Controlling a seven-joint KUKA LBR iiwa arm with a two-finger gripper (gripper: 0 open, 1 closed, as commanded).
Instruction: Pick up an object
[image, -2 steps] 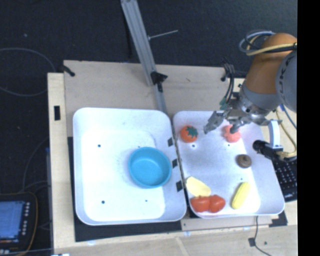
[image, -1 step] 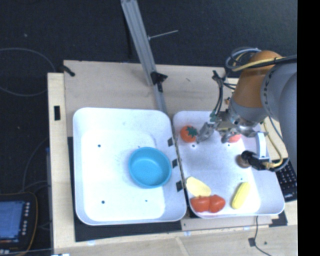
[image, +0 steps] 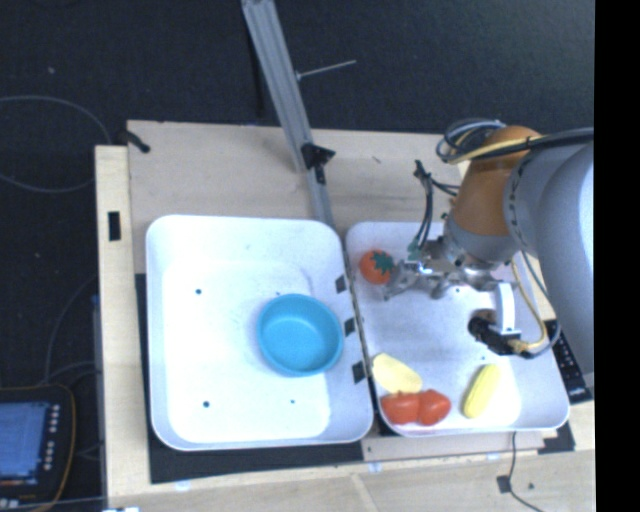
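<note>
A small red tomato-like piece with a green top (image: 375, 266) lies at the far left of the right bin (image: 545, 395). My gripper (image: 418, 285) hangs over that bin just right of the tomato piece, open, with nothing between its fingers. Along the bin's near edge lie a pale yellow piece (image: 397, 375), a red pepper-like piece (image: 417, 407) and a yellow oblong piece (image: 481, 390). A blue bowl (image: 298, 334) sits in the left bin (image: 200, 260).
A grey metal pole (image: 290, 110) slants down from the top to the gap between the bins. Cables and a black part of the wrist (image: 497, 333) hang over the right bin. A small screen (image: 30, 440) stands off the bench at lower left.
</note>
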